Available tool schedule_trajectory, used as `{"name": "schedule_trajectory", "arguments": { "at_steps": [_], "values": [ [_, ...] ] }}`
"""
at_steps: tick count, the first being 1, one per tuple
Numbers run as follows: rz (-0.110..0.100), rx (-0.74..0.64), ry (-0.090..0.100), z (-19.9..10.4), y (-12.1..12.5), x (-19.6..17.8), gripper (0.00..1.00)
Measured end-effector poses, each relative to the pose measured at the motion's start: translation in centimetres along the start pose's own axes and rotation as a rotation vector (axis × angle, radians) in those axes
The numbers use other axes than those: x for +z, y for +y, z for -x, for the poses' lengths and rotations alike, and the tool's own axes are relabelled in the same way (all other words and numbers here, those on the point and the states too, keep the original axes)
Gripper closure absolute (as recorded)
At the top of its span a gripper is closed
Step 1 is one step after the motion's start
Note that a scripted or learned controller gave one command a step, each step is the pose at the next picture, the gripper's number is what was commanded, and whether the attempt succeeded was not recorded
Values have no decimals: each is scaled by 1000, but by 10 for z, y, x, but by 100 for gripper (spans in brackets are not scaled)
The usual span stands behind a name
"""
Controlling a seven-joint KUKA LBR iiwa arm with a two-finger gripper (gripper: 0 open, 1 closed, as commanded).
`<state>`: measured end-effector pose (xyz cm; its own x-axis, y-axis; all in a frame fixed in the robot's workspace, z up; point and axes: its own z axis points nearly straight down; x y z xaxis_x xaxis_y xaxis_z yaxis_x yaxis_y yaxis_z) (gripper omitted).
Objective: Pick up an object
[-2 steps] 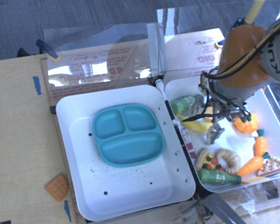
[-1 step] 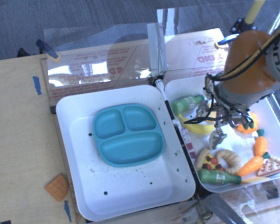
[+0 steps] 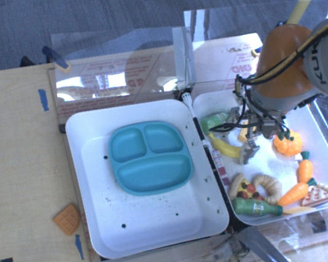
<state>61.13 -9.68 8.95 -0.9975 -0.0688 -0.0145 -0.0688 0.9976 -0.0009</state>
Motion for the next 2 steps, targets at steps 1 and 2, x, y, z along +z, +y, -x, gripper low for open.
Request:
{"name": "schedule_trajectory", "arguments": {
  "at_steps": [1, 2],
  "values": [
    [-1, -5, 2, -2, 5, 0, 0],
    [1, 51, 1, -11, 5, 0, 0]
  ]
}}
